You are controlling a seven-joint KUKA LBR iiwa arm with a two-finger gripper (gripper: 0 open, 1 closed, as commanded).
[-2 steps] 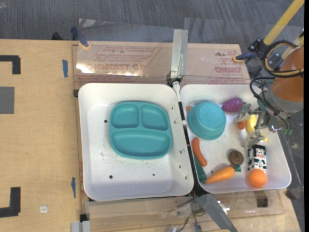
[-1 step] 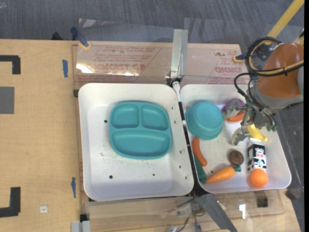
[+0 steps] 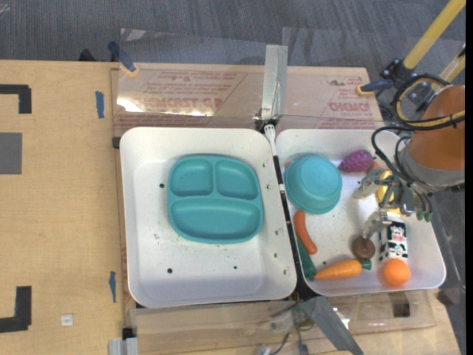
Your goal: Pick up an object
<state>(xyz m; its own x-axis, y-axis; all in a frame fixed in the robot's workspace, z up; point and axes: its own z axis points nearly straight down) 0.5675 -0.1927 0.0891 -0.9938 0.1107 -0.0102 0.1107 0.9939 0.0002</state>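
2 white bins sit side by side on the bench; the left bin (image 3: 140, 272) holds 1 teal divided plate (image 3: 216, 198), lying flat near its middle; the right bin (image 3: 432, 268) holds the rest: a teal bowl (image 3: 313, 183) at its upper left, a purple grape bunch (image 3: 357, 160) just beside the bowl, a red-orange sausage (image 3: 304, 231) along the left wall, a carrot (image 3: 341, 270) near the front, a small brown thing (image 3: 363, 247), perhaps a mushroom, above the carrot's tip, a black-and-white carton (image 3: 397, 242) and an orange (image 3: 396, 273) at the front right; the gripper (image 3: 384, 207) hangs over the bin's right half, just above the carton; whether it is apart or together I cannot tell, and nothing is seen clamped in it.
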